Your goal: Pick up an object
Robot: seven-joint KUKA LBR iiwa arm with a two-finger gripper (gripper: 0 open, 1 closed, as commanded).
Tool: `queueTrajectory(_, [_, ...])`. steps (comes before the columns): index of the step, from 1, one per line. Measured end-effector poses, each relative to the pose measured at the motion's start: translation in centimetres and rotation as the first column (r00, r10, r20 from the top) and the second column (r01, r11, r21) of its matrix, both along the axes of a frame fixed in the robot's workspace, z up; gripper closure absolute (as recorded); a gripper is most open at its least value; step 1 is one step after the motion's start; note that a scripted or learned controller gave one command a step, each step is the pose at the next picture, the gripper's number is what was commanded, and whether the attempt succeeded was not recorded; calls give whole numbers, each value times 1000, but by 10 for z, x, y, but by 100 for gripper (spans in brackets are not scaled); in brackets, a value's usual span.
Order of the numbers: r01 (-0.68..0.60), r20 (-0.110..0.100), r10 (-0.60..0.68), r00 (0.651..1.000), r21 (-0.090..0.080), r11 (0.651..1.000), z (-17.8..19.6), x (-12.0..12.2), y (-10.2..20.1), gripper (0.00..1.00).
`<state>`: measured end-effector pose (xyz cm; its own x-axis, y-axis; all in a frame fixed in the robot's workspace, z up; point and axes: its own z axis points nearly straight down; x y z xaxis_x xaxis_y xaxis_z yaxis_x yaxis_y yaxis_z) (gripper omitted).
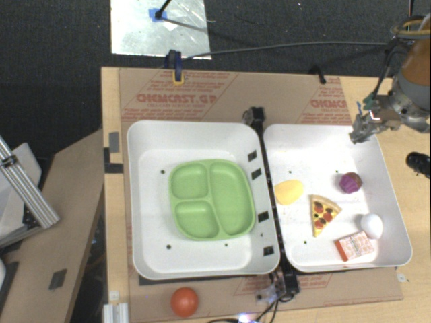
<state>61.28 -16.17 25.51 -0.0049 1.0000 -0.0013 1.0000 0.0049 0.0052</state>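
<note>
- The pincer [359, 132] hangs over the far right corner of the right bin [397, 200]; whether it is wide or narrow cannot be told, and nothing shows in it.
- Candidates lie in that bin, untouched: a purple ball [349, 182], a yellow piece [289, 192], a pizza slice [324, 214], a white egg [372, 225] and a red-and-white packet [355, 247].
- The left bin [145, 200] holds a green divided tray [211, 198]; an orange ball [184, 301] sits on the surface in front.
- By my reading, no pick is done; choosing, descending, closing and lifting are all left.
</note>
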Motion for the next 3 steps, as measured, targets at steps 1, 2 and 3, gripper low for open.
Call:
queueTrajectory(1, [-2,-4,2,1000,2,1000,-13,-3,48,100])
queueTrajectory(2, [-4,-5,4,1000,2,1000,-17,-19,102,100])
queueTrajectory(3, [-4,-4,4,1000,3,1000,-29,-24,155,100])
